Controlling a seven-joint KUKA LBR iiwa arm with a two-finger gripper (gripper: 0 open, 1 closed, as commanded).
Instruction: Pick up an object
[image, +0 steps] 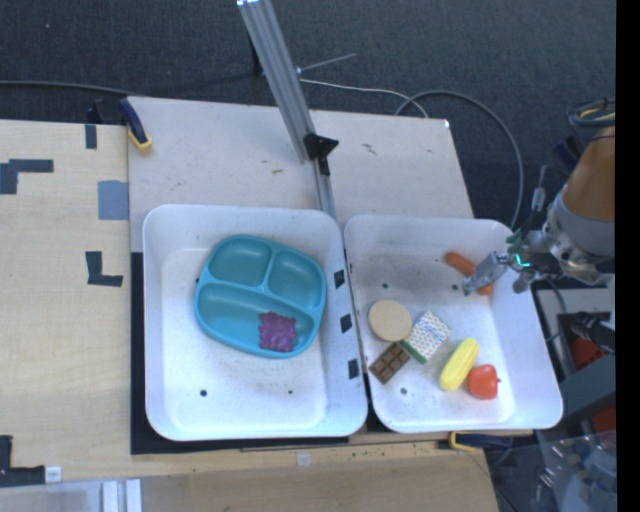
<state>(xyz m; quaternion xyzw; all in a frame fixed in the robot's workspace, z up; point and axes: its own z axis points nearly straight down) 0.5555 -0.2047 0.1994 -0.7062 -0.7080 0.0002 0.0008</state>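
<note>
In the near part of the right bin (530, 400), closest to the bench's front edge, a red tomato-like toy (483, 381) sits touching a yellow corn cob (458, 363), whose long axis runs diagonally up to the right. Just left of them lie a brown chocolate bar (390, 362), a pale checkered block (428, 335) and a round tan cookie (389, 320), clustered close together.

Farther back in that bin, an orange carrot-like piece (463, 265) lies near the rear right area, its long axis slanting from upper left to lower right. The gripper (492, 272) hangs at the carrot's lower-right end, just beside or touching it; whether its two fingers are spread or pressed together I cannot tell, and nothing is visibly pinched between them. The carrot is judged the likeliest target, lying just up and left of the claw, so a grasp across its short axis would probably suit.

In the left bin (160, 330), a blue divided plate (262, 293) holds one purple lump (278, 332) in its near compartment.
</note>
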